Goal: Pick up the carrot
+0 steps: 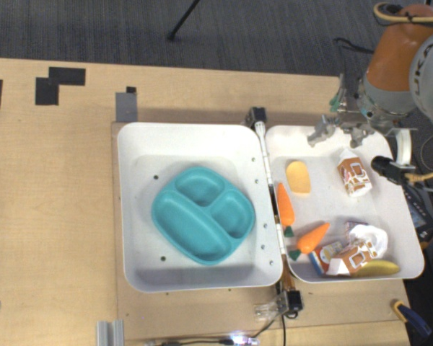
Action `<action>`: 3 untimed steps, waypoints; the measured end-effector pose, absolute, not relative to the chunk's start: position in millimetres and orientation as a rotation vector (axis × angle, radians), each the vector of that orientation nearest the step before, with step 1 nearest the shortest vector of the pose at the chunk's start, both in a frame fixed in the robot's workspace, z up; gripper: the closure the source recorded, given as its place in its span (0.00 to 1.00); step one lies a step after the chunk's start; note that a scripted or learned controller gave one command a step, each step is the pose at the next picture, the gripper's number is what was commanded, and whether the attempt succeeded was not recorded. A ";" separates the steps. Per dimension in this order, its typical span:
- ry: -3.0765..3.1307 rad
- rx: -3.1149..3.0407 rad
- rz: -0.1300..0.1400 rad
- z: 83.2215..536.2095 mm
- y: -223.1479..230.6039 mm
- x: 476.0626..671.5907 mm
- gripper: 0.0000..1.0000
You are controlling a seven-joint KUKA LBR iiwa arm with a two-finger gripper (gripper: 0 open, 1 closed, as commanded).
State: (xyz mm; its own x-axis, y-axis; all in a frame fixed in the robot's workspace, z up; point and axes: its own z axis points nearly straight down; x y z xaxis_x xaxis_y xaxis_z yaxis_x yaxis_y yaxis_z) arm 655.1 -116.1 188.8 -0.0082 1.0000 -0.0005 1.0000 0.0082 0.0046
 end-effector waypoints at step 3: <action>2.058 2.359 0.008 87.8 -87.1 493.3 0.00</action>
State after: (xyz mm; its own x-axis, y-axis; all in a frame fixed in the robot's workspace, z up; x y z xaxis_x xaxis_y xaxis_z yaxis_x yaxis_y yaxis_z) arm 493.3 -87.1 87.8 0.1358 0.9907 -0.0037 0.9907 -0.1357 0.0119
